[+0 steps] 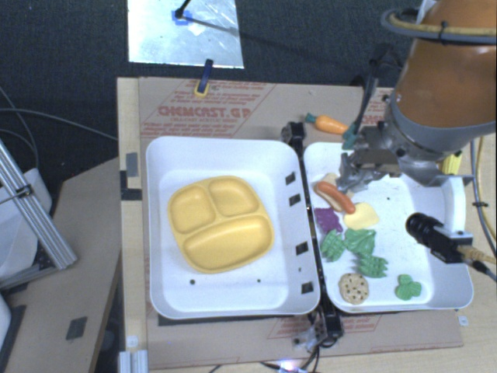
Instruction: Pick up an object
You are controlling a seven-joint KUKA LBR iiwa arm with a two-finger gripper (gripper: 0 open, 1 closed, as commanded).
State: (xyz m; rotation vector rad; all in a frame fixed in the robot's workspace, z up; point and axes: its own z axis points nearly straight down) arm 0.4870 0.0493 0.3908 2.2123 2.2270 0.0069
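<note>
A: Your gripper (351,179) hung over the right bin (458,282), at its far left corner, just above the hot dog (335,196). I could not tell from that slanted view how it was set, and nothing showed as held.

B: Where did the hot dog lie from it?

A: Directly below and slightly toward the near side, touching or almost touching. Its long axis ran diagonally, from the far left down to the near right.

B: And the rest, taken from the hot dog?

A: The purple piece (328,219) and the yellow slice (361,217) sat just beside it on the near side, green leaves (359,243) beyond them, the cookie (354,288) nearest you. The carrot (328,123) lay outside the bin, on the far side. You would likely need a short, straight descent, closing across that diagonal.
</note>
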